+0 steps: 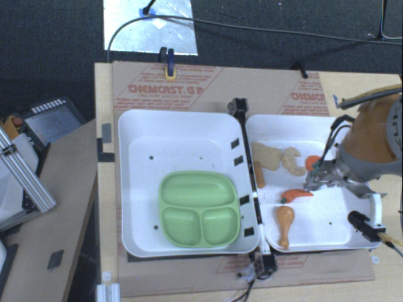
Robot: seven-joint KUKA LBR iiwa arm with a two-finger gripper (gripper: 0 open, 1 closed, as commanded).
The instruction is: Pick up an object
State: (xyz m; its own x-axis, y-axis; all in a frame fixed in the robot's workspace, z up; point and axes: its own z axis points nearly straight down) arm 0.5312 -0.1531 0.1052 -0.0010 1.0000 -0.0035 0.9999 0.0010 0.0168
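Several toy foods lie in the right bin [327, 234]. A red-orange pepper [296, 196] rests at its middle, and a tan drumstick [284, 223] lies near the front edge. A beige slice [267, 156], a pale curled shrimp-like piece [292, 161] and a small orange piece [312, 163] sit toward the back. A thin brown stick [258, 173] lies along the left wall. My gripper [314, 181] hangs low over the bin, just above the pepper's right end and in front of the orange piece. Nothing is seen held in it.
The left bin [135, 168] holds a green divided plate [199, 208]. A black clamp [239, 109] and a dark divider strip run between the bins. The grey and orange arm [371, 140] covers the right bin's right side. A black part [364, 225] sticks out near the front right.
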